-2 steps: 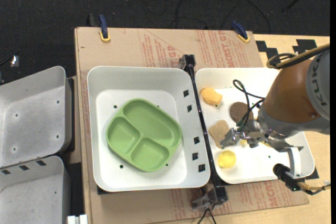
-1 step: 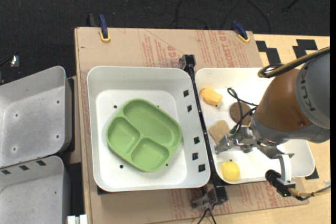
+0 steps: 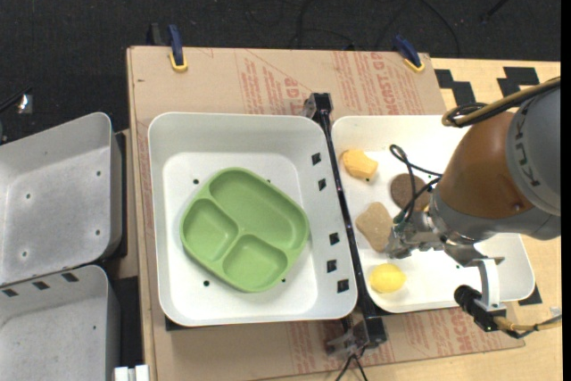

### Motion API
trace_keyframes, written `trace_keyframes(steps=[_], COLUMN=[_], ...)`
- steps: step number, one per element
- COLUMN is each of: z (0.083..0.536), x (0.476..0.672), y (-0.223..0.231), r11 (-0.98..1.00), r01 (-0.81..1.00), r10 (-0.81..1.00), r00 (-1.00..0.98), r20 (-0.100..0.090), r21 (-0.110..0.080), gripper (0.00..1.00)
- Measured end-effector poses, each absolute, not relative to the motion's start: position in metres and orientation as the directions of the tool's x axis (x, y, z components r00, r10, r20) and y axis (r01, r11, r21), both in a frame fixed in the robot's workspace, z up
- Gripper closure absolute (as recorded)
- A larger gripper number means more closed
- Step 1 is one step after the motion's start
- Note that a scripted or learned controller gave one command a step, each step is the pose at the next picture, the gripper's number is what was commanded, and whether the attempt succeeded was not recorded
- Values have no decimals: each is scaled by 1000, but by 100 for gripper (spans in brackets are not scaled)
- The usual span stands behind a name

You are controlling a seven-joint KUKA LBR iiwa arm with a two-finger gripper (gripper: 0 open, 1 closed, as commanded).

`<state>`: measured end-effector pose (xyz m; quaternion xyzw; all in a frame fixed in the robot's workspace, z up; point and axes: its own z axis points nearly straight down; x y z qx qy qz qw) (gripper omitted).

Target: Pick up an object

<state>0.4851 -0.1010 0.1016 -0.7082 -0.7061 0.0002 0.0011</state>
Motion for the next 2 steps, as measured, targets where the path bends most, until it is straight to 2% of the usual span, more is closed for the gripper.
trace_keyframes(steps=[2], z=[186], x=[488], y=[-94], r11=[3], r01=[1000], r10=[1000], r00=[-3], r20=[-1], r21=[4], gripper=[100])
